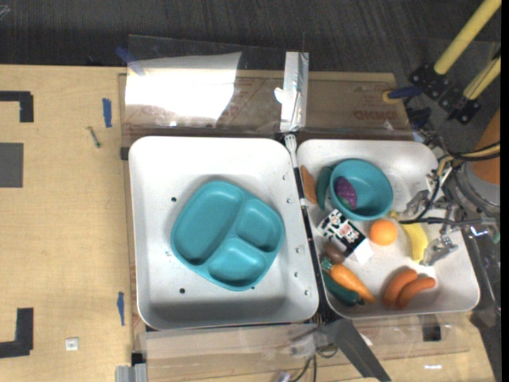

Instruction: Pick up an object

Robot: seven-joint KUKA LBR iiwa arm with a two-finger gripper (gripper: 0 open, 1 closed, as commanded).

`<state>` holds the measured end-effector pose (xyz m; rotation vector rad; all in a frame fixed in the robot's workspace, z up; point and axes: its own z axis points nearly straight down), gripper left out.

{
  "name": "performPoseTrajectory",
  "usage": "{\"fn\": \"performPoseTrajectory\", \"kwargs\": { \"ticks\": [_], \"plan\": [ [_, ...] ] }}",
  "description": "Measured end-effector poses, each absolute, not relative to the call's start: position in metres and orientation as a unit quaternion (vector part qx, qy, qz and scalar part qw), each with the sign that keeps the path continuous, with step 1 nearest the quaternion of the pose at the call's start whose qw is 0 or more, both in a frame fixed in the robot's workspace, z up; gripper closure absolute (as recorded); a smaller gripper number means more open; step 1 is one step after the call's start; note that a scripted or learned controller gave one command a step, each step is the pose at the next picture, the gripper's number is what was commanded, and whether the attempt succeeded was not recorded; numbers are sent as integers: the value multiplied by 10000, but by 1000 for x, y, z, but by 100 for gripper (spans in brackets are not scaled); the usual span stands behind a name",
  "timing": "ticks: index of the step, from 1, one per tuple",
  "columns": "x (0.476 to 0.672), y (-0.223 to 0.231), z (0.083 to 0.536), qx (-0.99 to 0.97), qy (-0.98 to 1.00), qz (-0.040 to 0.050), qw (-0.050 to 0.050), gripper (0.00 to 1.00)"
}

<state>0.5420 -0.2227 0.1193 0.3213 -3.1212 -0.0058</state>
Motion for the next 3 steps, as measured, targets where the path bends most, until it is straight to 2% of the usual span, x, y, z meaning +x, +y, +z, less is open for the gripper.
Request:
{"fn": "performPoseTrajectory", "kwargs": {
  "ticks": [1, 2, 3],
  "plan": [
    [551, -185, 88, 637, -9980, 14, -40, 0],
    [526, -157, 89, 359, -9993, 15, -66, 0],
    [510, -130, 90, 662, -9978, 25, -80, 0]
  ]
}}
